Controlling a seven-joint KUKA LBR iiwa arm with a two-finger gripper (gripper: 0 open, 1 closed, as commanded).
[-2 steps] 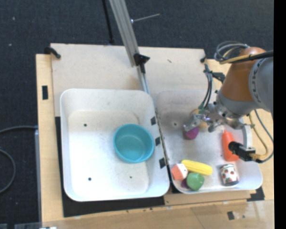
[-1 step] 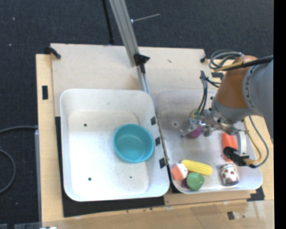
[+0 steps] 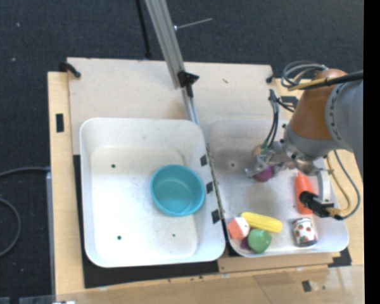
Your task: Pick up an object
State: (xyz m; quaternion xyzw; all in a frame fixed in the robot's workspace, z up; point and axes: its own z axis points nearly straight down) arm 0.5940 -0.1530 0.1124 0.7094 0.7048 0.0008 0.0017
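1. Two shallow white bins are seen side by side on a pale wooden bench (image 3: pixel 126 87): the left bin (image 3: pixel 101 138) fills the centre-left of the frame and the right bin (image 3: pixel 231 141) the centre-right.
2. A turquoise bowl (image 3: pixel 177 190) is seen upright in the left bin, toward that bin's right side.
3. The grey arm (image 3: pixel 342 109) with its orange band (image 3: pixel 310 116) is seen entering from the right edge of the frame, above the right bin.
4. The gripper (image 3: pixel 261 168) is placed low over the middle of the right bin, pointing toward the left of the frame.
5. A small purple object (image 3: pixel 264 174) is seen at the fingertips, touching or just under them; whether it is gripped cannot be told, nor whether the claw is apart or together.
6. An orange, carrot-like piece (image 3: pixel 303 187) is seen to the right of the gripper, partly hidden by dark cabling.
7. A row of items is seen along the lower edge of the right bin: a red and white block (image 3: pixel 239 227), a yellow corn-like piece (image 3: pixel 262 221) just to its right, a green rounded object (image 3: pixel 259 240) below them, and a white patterned cup (image 3: pixel 304 232) further right.
8. A metal pole (image 3: pixel 168 33) is seen slanting from the top of the frame down to the gap between the bins.
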